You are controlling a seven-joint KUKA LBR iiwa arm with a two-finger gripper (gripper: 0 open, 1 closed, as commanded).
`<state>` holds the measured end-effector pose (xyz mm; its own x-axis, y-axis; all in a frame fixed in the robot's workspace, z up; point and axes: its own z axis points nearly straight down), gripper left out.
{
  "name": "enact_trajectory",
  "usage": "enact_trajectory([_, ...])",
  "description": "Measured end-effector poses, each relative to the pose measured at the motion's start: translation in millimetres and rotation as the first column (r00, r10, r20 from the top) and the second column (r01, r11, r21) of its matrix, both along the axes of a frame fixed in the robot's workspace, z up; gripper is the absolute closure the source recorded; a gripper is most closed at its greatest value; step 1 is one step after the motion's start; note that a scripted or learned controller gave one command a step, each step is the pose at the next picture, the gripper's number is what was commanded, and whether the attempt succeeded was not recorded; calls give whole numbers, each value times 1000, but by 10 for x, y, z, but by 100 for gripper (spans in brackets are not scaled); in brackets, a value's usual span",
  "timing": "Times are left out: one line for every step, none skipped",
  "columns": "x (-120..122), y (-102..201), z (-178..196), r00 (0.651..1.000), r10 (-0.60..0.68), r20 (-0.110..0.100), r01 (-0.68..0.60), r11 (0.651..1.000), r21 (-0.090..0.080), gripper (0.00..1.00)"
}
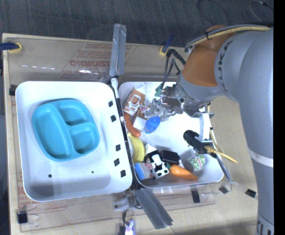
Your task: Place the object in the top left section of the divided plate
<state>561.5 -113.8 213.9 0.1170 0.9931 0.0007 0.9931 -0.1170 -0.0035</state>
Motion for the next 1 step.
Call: enact_trajectory([330,806,-154,987,-162,0,162,987,-2,100])
